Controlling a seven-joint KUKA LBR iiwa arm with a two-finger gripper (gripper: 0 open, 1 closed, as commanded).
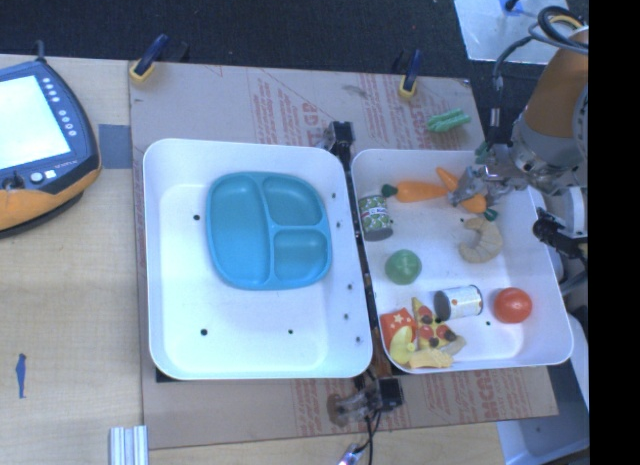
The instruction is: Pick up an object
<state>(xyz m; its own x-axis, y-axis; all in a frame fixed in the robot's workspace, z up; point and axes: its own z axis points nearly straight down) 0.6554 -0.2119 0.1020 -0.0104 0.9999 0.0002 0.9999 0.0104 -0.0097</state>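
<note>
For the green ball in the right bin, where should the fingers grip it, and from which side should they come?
Grip the green ball across its middle, coming straight down from above. It looks round, so any finger direction works, and it sits apart from the small can and the pizza slice, leaving room on both sides.

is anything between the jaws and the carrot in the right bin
Nothing visible stands between them. The gripper hangs over the far part of the right bin, right at the orange tip of the carrot. The small can lies at the carrot's leafy end, on the side away from the gripper.
</note>
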